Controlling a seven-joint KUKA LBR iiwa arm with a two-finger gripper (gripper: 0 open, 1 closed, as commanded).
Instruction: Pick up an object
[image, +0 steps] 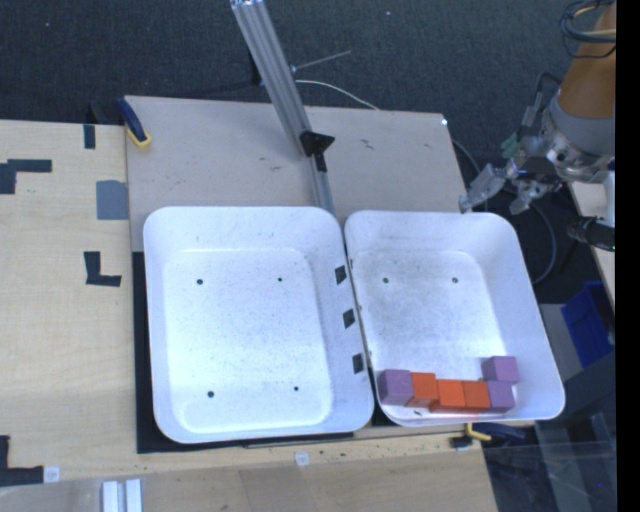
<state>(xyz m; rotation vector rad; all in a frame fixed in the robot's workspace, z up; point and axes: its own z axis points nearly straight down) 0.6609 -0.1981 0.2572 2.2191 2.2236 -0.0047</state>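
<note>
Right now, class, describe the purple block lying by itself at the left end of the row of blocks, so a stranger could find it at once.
Start with the right-hand white bin of the two on the bench, and look along its near wall. A row of purple and orange blocks lies there. The purple block at the row's left end is the one: an orange block touches its right side, while the other purple blocks sit stacked at the far right end.

Purple blocks (397, 385) and orange blocks (452, 394) lie flat in a row, well below the pincer (497, 190).

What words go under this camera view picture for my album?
Robot gripper hovers beside the right bin, blocks waiting.
</note>
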